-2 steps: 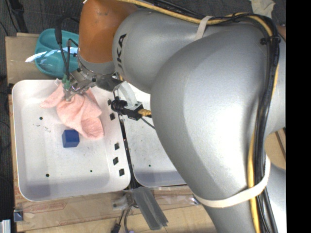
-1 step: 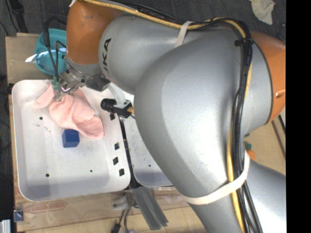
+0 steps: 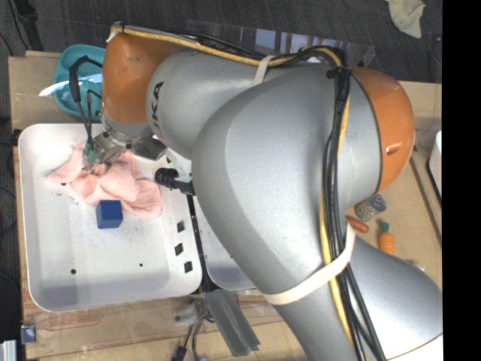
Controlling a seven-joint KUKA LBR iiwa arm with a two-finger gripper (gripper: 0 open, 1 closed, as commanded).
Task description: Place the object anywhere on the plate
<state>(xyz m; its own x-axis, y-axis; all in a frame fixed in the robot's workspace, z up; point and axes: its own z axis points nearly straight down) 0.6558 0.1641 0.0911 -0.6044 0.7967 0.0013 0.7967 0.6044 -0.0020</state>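
The gripper (image 3: 96, 156) presses into a soft, crumpled pink cloth (image 3: 113, 183) near the far edge of the left bin (image 3: 45, 277); its finger state cannot be told. A blue cube (image 3: 109, 214) touches the cloth's near edge. A teal plate (image 3: 71, 70), possibly, lies beyond the bin's far edge.

A robotics lab: an industrial arm (image 3: 301, 194) over white bins (image 3: 45, 277) on a wooden bench (image 3: 421, 201).
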